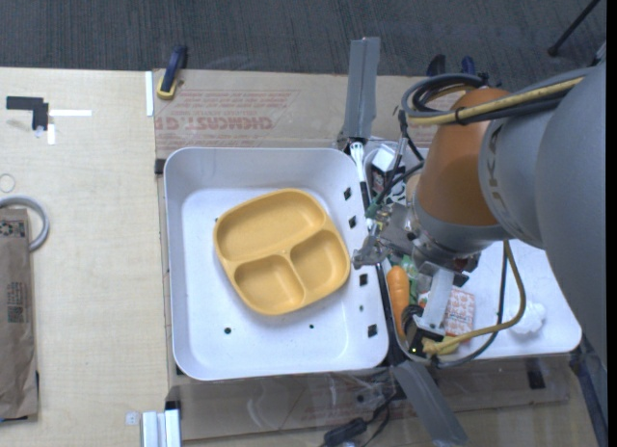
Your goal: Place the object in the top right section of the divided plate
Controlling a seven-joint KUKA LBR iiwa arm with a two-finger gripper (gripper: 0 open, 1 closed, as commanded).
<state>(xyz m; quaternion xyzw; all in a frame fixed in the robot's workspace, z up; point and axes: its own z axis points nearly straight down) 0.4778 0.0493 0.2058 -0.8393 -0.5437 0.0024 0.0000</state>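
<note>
A yellow divided plate (281,250) lies in the left white bin (193,339), with one large section and two smaller ones, all bare. An orange carrot-shaped object (396,291) lies at the left edge of the right bin (554,339), close to the wall between the bins. My gripper (386,250) hangs under the grey and orange wrist, directly above the top end of the orange object. The wrist hides most of the gripper, and I cannot see whether anything is held.
A packet with a red and white pattern (462,311) lies in the right bin beside the orange object. A small white item (531,318) rests further right. The arm covers most of the right bin. A brown bag (14,310) sits at the bench's far left.
</note>
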